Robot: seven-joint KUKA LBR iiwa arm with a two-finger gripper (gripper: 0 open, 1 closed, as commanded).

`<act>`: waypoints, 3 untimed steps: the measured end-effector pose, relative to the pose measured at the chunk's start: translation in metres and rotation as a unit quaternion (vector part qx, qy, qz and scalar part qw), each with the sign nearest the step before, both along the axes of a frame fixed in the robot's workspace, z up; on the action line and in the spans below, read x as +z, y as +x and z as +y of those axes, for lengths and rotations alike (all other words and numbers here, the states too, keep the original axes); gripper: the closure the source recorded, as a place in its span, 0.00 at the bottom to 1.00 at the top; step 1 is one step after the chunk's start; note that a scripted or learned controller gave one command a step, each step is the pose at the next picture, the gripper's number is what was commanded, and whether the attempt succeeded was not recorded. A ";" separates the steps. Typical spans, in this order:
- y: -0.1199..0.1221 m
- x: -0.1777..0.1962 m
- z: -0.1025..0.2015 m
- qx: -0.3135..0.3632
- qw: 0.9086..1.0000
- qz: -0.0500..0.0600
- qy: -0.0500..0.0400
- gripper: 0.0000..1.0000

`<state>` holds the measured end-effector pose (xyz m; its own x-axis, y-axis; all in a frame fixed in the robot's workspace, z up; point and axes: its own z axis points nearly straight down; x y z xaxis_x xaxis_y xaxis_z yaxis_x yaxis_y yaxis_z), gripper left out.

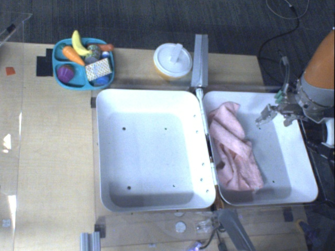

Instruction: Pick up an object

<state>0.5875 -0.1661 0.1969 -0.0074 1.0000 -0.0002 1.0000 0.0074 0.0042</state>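
Right white bin (293, 192): crumpled pink cloth (234, 148) along its left side, apart from spread, empty fingers (272, 114).

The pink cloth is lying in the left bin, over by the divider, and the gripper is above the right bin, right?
Not quite. The camera view shows the pink cloth in the right bin, against the divider side. The gripper is above that same bin.

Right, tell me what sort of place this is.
Probably a robot lab's grasping test bench: two shallow white bins side by side, a pink cloth in the right one, a robot arm's hand over it, and a blue tray of toy food behind.
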 end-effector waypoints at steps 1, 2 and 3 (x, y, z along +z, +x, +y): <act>0.011 -0.101 0.062 0.068 0.998 -0.003 -0.001 0.00; 0.035 -0.106 0.076 0.084 0.996 -0.005 -0.001 0.00; 0.080 -0.107 0.076 0.107 0.994 -0.004 -0.001 0.00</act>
<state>0.6672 -0.0903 0.0904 -0.2194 0.9756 -0.0038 0.9755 0.2194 0.0126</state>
